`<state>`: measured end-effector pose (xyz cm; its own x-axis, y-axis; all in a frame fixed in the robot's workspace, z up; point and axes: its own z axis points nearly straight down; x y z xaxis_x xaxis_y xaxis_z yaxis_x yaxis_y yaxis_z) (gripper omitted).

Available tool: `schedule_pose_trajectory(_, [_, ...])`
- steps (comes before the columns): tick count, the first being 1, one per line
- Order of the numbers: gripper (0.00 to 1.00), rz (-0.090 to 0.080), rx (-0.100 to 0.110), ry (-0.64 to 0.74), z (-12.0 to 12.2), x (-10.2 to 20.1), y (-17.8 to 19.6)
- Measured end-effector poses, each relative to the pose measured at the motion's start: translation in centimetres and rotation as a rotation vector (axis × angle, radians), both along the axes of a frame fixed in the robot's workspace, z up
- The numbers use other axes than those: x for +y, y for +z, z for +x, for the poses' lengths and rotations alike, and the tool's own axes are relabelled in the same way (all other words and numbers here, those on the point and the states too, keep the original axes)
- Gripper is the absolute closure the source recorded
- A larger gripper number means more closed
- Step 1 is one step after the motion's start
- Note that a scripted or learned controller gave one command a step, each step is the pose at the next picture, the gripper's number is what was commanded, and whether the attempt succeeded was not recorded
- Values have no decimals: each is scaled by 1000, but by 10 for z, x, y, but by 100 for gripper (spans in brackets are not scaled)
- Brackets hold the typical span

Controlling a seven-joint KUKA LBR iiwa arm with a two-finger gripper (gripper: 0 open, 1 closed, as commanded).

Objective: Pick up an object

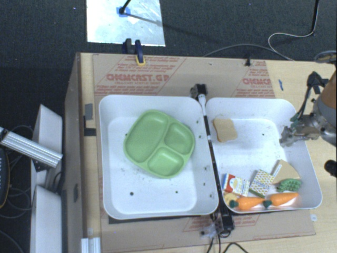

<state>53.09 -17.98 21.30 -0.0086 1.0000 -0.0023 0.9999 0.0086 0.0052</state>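
The camera view showed the gripper (pixel 293 135) over the right bin's (pixel 253 113) far-right rim; I couldn't tell its state. Two toy carrots (pixel 266 200) lay in the near corner, a bread slice (pixel 225 129) near the divider.

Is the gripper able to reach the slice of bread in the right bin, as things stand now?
Probably yes. The slice of bread lies alone, nothing covers it, and bare bin floor separates it from the gripper over the right bin.
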Motion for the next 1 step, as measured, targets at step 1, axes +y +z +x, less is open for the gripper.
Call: schedule_pose_trajectory(1, [100,-1,-3,4,1,0,11])
